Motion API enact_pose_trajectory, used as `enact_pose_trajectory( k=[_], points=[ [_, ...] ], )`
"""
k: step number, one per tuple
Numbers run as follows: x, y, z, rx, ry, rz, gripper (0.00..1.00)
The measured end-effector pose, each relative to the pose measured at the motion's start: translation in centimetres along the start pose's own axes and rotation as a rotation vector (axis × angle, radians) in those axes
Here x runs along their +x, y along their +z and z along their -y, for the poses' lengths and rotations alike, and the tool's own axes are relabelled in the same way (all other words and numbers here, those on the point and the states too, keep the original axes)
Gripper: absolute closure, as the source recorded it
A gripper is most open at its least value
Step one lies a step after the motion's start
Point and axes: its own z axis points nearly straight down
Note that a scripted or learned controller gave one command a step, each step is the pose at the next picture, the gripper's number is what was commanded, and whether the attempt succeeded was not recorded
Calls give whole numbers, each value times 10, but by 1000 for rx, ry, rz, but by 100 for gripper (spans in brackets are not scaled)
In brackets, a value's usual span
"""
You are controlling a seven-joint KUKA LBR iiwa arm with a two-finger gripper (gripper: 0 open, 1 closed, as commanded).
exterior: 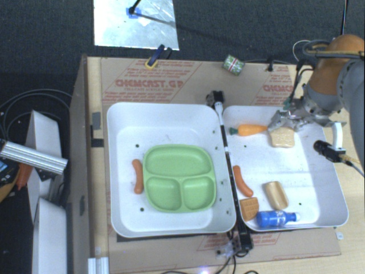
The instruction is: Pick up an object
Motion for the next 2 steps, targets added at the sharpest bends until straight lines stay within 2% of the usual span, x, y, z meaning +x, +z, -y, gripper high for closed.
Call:
enact_pose_trajectory(
  k=[1,2],
  points=[
    [67,-74,29,1,2,-4,100],
    [135,-88,74,6,3,-4,100]
  ],
)
